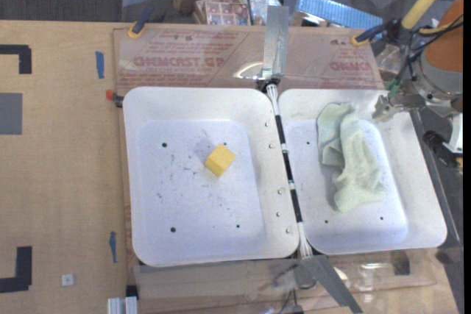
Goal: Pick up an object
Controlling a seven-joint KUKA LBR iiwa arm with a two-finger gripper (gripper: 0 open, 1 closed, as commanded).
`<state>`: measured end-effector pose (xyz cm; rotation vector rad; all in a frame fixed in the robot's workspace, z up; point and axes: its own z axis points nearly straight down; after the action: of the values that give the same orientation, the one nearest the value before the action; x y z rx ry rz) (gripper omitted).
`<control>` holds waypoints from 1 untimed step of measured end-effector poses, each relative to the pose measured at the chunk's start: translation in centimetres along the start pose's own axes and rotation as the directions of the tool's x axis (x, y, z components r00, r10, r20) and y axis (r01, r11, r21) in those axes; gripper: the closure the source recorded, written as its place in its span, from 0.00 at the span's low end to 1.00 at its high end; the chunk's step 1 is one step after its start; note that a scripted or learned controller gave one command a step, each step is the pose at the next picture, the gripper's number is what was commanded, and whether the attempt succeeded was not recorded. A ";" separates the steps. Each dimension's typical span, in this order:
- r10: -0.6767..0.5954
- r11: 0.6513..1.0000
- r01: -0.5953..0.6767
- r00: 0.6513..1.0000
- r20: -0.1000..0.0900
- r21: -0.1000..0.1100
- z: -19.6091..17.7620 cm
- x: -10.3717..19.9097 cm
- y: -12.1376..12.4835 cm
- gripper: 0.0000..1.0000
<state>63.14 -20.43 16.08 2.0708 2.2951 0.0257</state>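
Note:
A small yellow block (pixel 219 159) lies near the middle of the left bin (pixel 147 121). A crumpled pale green cloth (pixel 352 156) is spread across the right bin (pixel 423 224), from its upper middle down toward its centre. My gripper (pixel 385 106) hangs over the right bin's upper right corner, just right of the cloth's top edge and close to the rim. It is small and partly blurred against the bin. The orange-banded arm (pixel 445 48) comes in behind it from the right.
A clear acrylic wall (pixel 250 59) stands behind both bins, held by clamps. A metal strip (pixel 276 40) runs down to the seam between the bins. Boxes and clutter sit beyond the wall. Bare wooden bench (pixel 59 158) stretches to the left.

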 end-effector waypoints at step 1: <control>0.000 1.000 0.000 1.000 0.004 -0.006 -1.1 -0.2 0.1 1.00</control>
<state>63.25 -20.56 17.24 2.0665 2.2898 0.0284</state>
